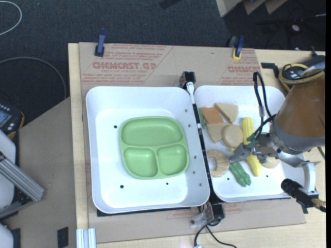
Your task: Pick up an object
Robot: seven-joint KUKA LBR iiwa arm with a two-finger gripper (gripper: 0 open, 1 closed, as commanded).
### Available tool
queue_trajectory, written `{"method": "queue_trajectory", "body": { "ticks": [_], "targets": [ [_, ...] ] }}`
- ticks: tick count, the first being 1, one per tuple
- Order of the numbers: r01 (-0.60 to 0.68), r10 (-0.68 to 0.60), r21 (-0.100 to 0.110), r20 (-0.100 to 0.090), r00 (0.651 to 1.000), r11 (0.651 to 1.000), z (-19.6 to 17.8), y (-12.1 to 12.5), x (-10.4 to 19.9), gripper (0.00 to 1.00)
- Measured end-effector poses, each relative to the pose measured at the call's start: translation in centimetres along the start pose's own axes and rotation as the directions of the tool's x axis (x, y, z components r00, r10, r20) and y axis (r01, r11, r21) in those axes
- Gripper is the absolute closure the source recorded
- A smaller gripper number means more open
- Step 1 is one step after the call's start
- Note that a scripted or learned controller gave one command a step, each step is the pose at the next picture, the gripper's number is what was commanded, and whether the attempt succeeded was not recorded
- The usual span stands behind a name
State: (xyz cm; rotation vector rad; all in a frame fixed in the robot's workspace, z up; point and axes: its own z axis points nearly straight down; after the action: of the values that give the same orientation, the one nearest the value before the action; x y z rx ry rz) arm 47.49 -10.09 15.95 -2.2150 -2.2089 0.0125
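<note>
The right bin (269,190) holds several toy foods. Among them are an orange wedge (209,116), a tan bread triangle (227,110), a round tan biscuit (232,135), a yellow corn cob (248,126), a yellow piece (253,165), a green vegetable (240,173) and a lumpy tan piece (218,161). My gripper (247,150) reaches in from the right, low over the middle of this pile. It sits just below the corn and above the yellow piece. The wrist hides what lies directly under it.
The left bin (98,138) holds a green divided plate (154,146). Black cables (258,99) loop over the right bin's far side. A metal clamp (188,79) sits at the bins' shared back corner. Blue and yellow clips (100,43) pin the cardboard sheet.
</note>
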Motion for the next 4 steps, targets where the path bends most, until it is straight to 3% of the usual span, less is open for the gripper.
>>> {"method": "queue_trajectory", "body": {
  "ticks": [1,2,3,4],
  "targets": [
    [0.000,0.000,-0.017,-0.001,1.000,1.000,7.3,0.7,-1.2,0.00],
    [0.001,-0.001,-0.033,0.004,1.000,0.999,5.7,1.1,-1.2,1.00],
    [0.015,-0.015,-0.024,0.001,1.000,1.000,-3.2,0.5,11.7,1.00],
    [0.011,-0.011,-0.026,0.001,1.000,1.000,-14.1,0.3,18.1,1.00]
  ]
}}
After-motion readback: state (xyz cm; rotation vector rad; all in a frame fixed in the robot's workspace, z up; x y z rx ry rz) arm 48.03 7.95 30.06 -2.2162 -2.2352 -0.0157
